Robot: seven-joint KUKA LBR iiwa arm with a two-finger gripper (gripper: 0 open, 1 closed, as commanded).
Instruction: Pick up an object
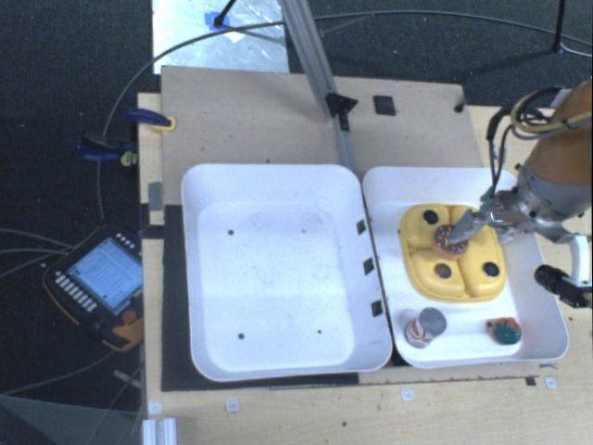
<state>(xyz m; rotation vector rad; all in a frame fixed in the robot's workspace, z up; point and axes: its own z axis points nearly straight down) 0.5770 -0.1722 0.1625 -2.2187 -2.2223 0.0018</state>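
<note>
Grey-red cup [425,326], teal toy [504,331], yellow block [453,253] behind

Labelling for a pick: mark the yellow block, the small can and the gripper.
yellow block [463,281], camera view, bare top face.
small can [427,325], camera view, its lid.
gripper [459,234], camera view, fingertips over the block.

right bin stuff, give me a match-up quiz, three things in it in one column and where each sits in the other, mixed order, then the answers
Things
1. yellow block
2. small grey and red object
3. small green and orange object

Places
A. near front corner of the right bin, on the arm's side
B. middle of the bin, under the gripper
C. front of the bin, close to the wall shared with the left bin

Pairs: 1-B, 2-C, 3-A
</note>
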